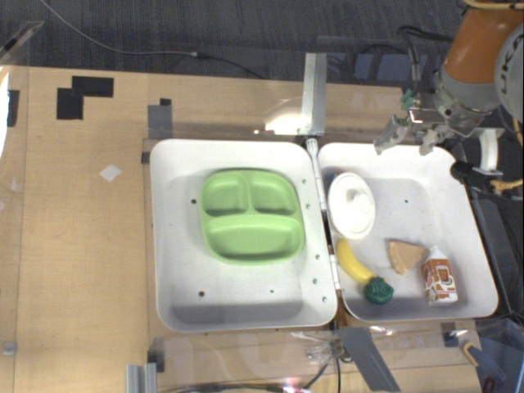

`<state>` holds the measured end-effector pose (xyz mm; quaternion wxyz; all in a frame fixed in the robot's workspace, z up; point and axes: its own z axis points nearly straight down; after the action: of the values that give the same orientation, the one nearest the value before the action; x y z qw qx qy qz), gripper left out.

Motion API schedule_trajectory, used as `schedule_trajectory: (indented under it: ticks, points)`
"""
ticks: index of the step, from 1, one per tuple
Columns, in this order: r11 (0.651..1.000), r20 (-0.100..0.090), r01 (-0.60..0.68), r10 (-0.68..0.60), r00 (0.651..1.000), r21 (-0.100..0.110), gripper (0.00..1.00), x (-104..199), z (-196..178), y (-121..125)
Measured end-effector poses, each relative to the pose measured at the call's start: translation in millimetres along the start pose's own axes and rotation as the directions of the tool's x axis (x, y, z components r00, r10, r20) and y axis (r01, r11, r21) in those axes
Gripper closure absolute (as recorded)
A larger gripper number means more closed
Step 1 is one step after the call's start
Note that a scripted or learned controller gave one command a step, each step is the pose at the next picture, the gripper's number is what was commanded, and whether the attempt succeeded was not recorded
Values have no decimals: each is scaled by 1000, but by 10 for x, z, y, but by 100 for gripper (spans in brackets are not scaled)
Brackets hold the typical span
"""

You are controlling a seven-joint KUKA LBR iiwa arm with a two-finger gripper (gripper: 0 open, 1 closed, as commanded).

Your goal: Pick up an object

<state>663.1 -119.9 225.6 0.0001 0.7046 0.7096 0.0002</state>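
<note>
1. Banana (354, 262) lies in the right bin (409, 191), between the white lid (352, 203) and the green piece (378, 291).
2. Gripper (407, 137) hangs at that bin's far rim, fingers spread, nothing between them.
3. You want the fingers across the banana's narrow width, clear of its neighbours.

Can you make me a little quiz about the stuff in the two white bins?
1. Which bin holds the green tray: left bin or right bin?
2. True or false: the banana touches the carton.
3. What lies right beside the banana's lower end?

Key:
1. The left bin.
2. False; the bread slice lies between them.
3. The green broccoli.

Bonus fact: the hand hangs over the right bin's far edge, above the white bowl.
</note>
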Motion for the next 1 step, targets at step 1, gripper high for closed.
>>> schedule_trajectory:
  ticks: [1]
  points:
    - [999,0,-41,41,999,1,0,131,796,-309]
